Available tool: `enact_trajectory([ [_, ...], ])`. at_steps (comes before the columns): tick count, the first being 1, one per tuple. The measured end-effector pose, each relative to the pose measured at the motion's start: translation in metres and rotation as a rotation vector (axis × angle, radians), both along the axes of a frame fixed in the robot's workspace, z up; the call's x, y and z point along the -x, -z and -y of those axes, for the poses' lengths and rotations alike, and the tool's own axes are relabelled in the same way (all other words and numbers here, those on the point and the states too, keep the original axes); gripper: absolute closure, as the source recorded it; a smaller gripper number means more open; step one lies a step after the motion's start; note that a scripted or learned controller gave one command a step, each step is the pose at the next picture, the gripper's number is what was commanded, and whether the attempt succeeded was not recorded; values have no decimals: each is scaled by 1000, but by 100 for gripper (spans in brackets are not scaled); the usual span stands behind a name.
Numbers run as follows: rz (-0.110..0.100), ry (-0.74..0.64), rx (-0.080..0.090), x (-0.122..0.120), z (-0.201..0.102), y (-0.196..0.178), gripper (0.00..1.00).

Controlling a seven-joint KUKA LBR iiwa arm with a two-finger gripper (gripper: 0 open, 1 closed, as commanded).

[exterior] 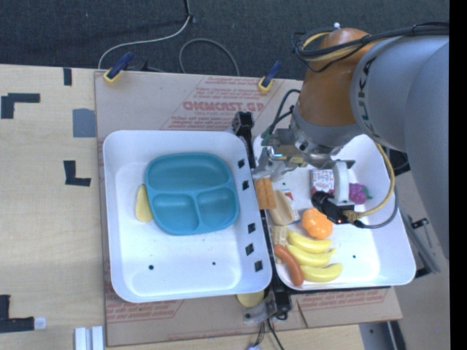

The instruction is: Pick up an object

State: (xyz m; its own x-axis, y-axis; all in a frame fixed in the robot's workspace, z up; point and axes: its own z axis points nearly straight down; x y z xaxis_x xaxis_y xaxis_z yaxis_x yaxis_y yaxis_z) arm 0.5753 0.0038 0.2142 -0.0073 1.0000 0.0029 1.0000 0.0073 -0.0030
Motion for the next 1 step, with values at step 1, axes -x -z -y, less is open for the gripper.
enact_trajectory([
  [1,0,5,3,-12,-15,20,100],
])
